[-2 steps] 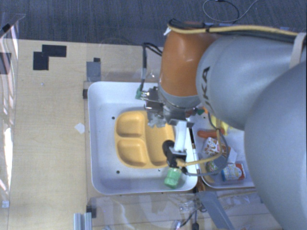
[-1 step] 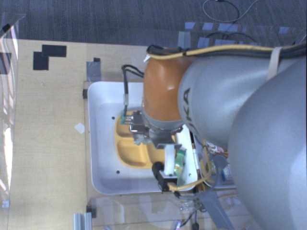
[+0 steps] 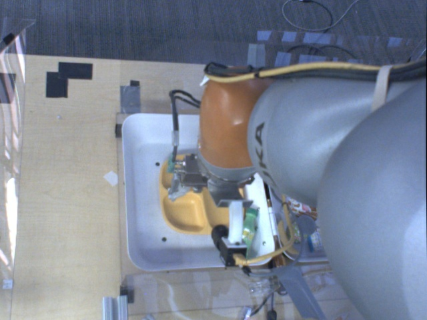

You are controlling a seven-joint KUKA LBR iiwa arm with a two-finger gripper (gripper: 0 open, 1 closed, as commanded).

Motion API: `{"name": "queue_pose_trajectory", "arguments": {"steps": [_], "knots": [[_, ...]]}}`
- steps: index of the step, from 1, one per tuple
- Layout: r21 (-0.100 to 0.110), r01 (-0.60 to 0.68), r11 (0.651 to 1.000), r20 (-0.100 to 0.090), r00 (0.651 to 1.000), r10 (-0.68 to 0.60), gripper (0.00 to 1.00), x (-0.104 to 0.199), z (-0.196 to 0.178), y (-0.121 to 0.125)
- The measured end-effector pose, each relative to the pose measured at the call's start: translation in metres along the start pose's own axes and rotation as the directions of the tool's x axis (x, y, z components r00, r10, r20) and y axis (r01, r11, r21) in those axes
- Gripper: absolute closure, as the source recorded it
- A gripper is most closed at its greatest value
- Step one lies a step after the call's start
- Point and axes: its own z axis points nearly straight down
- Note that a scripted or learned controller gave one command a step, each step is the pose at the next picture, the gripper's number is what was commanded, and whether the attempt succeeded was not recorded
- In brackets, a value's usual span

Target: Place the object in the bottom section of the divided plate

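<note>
Pale wood worktop (image 3: 67, 199) stretches out on the left, black tape marks (image 3: 67, 79) near its far edge, dark carpet (image 3: 133, 12) behind with a cable (image 3: 307, 12) looped on it. From the camera view above, the arm (image 3: 313, 145) swings in from the right, its orange band (image 3: 223, 122) sitting right over the white bin (image 3: 137, 199). Down in that bin lies the yellow divided plate (image 3: 183, 215), half covered by the wrist. The gripper (image 3: 183, 179) is low over the plate's upper part, but the wrist hides the jaws, so I can't tell whether they're released or clenched, and I can't pick out the object at all. My read: we're at the placing step, over the plate. Next it needs to shift toward the plate's bottom section, the near compartment, before letting anything go.
</note>
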Motion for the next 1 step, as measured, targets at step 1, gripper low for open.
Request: {"name": "queue_pose_trajectory", "arguments": {"steps": [1], "knots": [[-0.003, 0.088, 0.996, -0.001, 0.996, -0.088, 0.00, 0.0151, -0.0707, 0.0000]]}}
